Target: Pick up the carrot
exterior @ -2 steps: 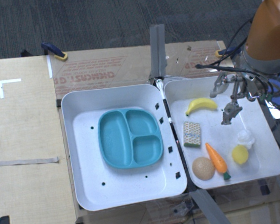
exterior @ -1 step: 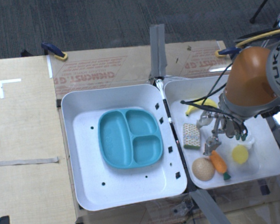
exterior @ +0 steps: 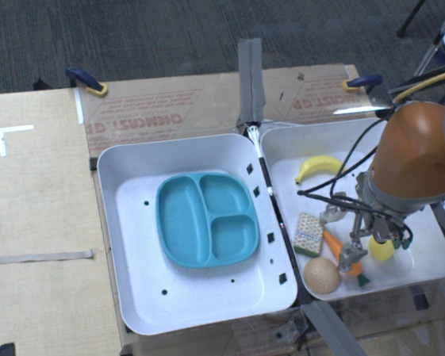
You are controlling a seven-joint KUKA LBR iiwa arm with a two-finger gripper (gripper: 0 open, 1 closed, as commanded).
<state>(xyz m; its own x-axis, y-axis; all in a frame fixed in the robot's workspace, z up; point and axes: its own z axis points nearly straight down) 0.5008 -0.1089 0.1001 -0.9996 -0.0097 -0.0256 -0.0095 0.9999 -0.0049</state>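
a: two white bins sit side by side, and we see the gripper [exterior: 356,247] low in the right bin [exterior: 432,269], hanging from the grey arm [exterior: 411,152] with its orange band.

b: where do we find the carrot [exterior: 338,249]?

a: just to the camera-left of the gripper, lying at a slant on the bin floor. its lower end runs right up under the fingertips, with a green bit [exterior: 363,279] a little below the gripper. we cannot tell whether the fingers are spread or closed, nor whether the carrot sits between them; cables and the wrist blur that spot.

b: what else do we see around it?

a: a yellow lemon-like piece [exterior: 382,249] just to the gripper's right, touching or nearly so. a tan egg-shaped ball [exterior: 321,275] lies below and left, near the carrot's lower end. a speckled sponge-like block [exterior: 308,234] lies left beyond the carrot, and a banana [exterior: 319,167] well above. far left, in the other bin [exterior: 127,248], rests a teal divided plate [exterior: 207,219].
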